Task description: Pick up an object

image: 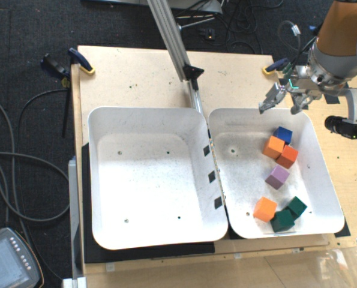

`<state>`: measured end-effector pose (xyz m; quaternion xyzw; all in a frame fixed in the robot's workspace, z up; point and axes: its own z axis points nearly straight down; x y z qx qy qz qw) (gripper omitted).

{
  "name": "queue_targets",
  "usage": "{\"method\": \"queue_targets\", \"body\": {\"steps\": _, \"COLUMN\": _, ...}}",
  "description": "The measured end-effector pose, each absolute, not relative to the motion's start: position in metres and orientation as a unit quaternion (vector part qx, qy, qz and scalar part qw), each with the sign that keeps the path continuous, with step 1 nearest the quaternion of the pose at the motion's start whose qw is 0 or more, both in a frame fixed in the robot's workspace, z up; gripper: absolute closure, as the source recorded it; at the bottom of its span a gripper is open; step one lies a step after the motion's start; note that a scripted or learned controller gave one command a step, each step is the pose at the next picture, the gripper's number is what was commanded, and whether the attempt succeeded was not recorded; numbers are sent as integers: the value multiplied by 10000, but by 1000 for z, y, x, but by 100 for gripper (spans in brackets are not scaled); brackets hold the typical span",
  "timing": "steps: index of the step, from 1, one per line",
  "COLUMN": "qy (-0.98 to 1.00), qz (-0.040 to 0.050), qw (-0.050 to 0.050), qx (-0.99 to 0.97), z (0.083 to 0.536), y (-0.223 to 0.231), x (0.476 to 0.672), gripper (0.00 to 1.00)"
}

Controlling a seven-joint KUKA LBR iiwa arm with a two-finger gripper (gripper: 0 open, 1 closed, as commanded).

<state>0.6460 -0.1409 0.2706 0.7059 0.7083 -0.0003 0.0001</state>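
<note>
My gripper [284, 102] hangs above the far rim of the right bin [238, 122], its two fingers spread apart with nothing between them. In that bin lie several blocks. A blue block [283, 134], an orange block [274, 146] and a red-orange block [288, 156] cluster just below the gripper. A purple block [278, 176] lies nearer the middle. At the near edge sit another orange block [264, 209] and two dark green blocks [296, 207] [282, 221].
The left bin [145, 173] stands beside the right one. A slanted metal pole [169, 29] runs down to the divide between the bins. Clamps [82, 62] [275, 66] grip the board's far corners. Cables lie on the dark floor at left.
</note>
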Motion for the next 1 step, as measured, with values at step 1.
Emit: {"method": "queue_targets", "body": {"steps": 1, "qy": 7067, "qz": -18, "qw": -13, "qx": 7075, "z": 226, "y": -146, "x": 644, "gripper": 0}}
